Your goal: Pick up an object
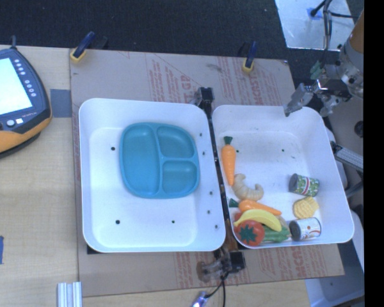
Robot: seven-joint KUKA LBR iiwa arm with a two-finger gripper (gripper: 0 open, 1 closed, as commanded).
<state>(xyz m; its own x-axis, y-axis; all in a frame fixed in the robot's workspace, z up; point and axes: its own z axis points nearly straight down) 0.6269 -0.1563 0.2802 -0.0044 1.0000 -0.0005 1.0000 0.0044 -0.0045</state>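
Note:
The right bin [275,121] holds several toy foods: an orange carrot [228,162], a beige ginger-like piece [248,189], a second carrot [259,206], a yellow banana [261,219], a red tomato [251,233], a green can [304,185], a yellow cracker [305,207] and a white can [305,228]. My gripper [310,100] hangs above the bin's far right corner, well away from all of them. Its fingers stand apart with nothing between them.
The left bin [96,171] carries a blue divided plate [159,160]. A tablet in an orange case [13,101] lies at the far left of the bench. Clamps [82,47] hold the cardboard sheet at the back edge.

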